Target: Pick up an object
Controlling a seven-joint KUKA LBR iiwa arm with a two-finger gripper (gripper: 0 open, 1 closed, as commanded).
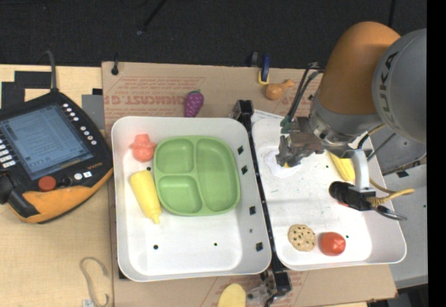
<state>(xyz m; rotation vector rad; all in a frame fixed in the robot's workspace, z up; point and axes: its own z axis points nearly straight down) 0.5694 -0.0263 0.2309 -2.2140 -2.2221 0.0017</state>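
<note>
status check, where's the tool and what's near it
Tool over right bin, upper-left part. Hold not confirmed. Cookie and red ball near front rim, apart from tool. Yellow piece close beside it.

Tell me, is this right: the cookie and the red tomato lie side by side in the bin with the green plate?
Not quite. In the camera view the cookie and the red tomato do lie side by side, but in the other bin, where the hand reaches, not with the green plate.
</note>
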